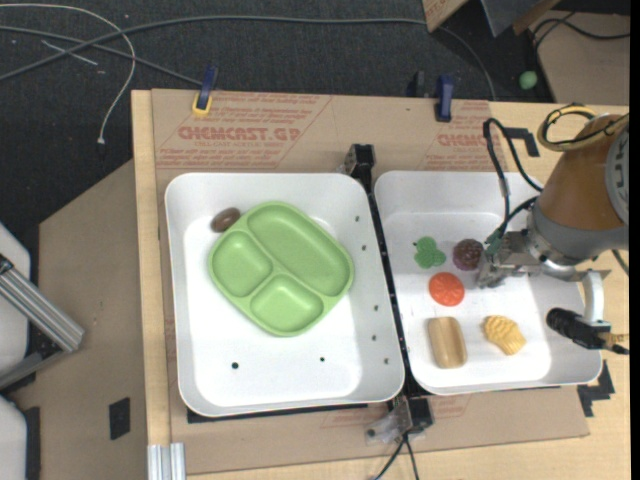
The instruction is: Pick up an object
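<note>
the desk (150, 268) carries two shallow white bins side by side; the left bin (200, 368) holds a green divided tray (282, 267), tilted diagonally near the bin's middle, with a small brown object (226, 219) touching or just beside its upper left edge; two small dark specks lie on the bin floor below the tray.

the right bin (440, 193) holds five small items; a green leafy piece (428, 253) lies left of centre; a dark reddish round piece (467, 254) sits just to its right; a red-orange round piece (447, 289) lies below the two, near both; a tan loaf-shaped piece (447, 341) lies below that, near the bin's front; a yellow ridged piece (504, 334) lies to the right of the loaf, apart from it.

the arm (585, 198) reaches in from the right over the right bin; the end effector (494, 264) is low in the bin, its tip just beside the right side of the dark reddish round piece; whether they touch cannot be told; the red-orange piece lies below and left of the tip, near it; the yellow piece lies below the tip, apart from it; how wide the end effector stands cannot be told at this size, and nothing is seen gripped in it.
</note>
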Robot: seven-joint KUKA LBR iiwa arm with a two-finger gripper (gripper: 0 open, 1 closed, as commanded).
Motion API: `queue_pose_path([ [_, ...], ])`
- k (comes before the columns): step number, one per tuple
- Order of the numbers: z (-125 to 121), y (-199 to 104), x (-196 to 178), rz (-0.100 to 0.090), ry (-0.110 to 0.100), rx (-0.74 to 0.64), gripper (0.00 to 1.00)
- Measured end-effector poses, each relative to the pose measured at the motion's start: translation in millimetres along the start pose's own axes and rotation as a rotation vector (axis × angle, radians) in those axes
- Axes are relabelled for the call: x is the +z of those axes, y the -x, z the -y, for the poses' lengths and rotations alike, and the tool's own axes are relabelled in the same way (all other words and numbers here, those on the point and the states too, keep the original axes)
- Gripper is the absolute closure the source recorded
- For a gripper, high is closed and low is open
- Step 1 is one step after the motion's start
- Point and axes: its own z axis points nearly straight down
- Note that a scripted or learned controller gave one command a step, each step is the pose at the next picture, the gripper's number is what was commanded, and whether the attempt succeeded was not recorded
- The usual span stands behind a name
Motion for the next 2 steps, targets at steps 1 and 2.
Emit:
queue_pose_path([
  [1, -1.2, -0.4, -42.2, 0.002, 0.003, -0.001, 1.0],
  [2, -4.0, 1.5, -105.9, 0.003, 0.006, -0.002, 1.0],
])
